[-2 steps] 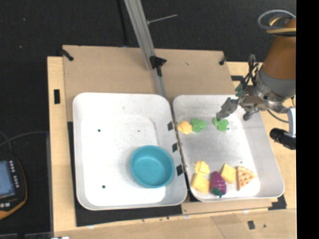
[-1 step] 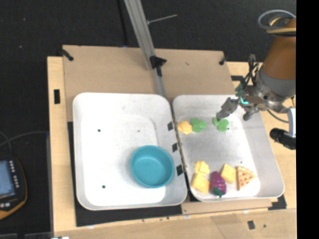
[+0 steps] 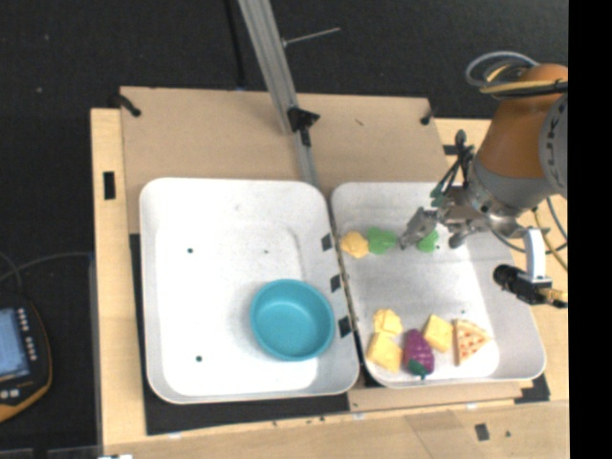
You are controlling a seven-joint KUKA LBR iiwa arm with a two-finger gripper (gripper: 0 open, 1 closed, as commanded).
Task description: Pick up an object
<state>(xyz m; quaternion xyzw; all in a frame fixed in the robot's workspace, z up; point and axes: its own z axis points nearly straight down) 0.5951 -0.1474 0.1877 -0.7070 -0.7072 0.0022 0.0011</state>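
The end effector [image 3: 432,229] hovers in the right bin [image 3: 507,299] w/ jaws spread wide astride a small green toy [image 3: 428,241], prob. light, stiff, slick plastic, so pinch across its middle, not its rounded ends.

The arm [image 3: 521,146] is cut off by the right edge of the view, so its upper links are unseen. Its gripper [image 3: 432,229] covers part of a small green thing [image 3: 427,243] near the right bin's [image 3: 497,361] far edge; what that thing is stays too small to tell. A handheld screen [image 3: 17,352] is cut off at the left edge.
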